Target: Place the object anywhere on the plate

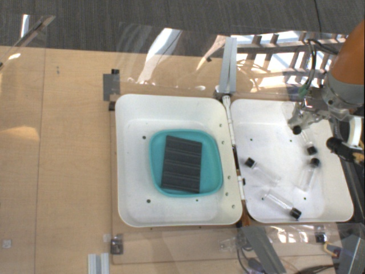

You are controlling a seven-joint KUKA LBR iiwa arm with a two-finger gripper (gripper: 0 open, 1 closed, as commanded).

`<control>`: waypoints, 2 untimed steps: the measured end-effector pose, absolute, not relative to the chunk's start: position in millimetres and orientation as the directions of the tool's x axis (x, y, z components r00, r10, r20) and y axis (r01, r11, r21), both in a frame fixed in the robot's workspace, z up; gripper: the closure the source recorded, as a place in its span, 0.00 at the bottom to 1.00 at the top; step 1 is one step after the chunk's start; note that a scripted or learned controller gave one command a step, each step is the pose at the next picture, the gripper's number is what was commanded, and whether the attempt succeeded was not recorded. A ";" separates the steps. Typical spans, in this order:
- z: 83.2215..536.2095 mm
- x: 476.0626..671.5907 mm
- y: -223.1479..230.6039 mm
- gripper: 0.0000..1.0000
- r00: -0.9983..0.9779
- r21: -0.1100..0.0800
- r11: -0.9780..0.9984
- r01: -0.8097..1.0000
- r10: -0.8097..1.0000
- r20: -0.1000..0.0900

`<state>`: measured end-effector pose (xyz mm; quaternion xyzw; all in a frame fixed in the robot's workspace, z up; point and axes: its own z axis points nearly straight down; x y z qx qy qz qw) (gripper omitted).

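Observation:
A dark grey ribbed rectangular block (182,164) lies flat in the middle of the teal plate (156,153), which sits in the left white bin (130,164). My gripper (300,120) hangs over the upper right part of the right bin (265,124), far to the right of the plate and the block. A small black piece shows just under it, and I cannot tell whether that is a tube cap or part of the gripper. Nothing can be seen held in the gripper.
Several clear tubes with black caps lie scattered in the right bin, among them one at the left (259,170), one near the front (283,204) and one on the right (308,176). A raised divider (232,153) separates the two bins.

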<state>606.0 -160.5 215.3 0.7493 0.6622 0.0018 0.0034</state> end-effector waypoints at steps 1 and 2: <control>125.7 522.7 -106.2 1.00 0.234 0.005 -0.234 0.972 0.972 0.001; 227.1 533.4 -28.6 1.00 0.246 0.008 -0.246 0.969 0.969 0.003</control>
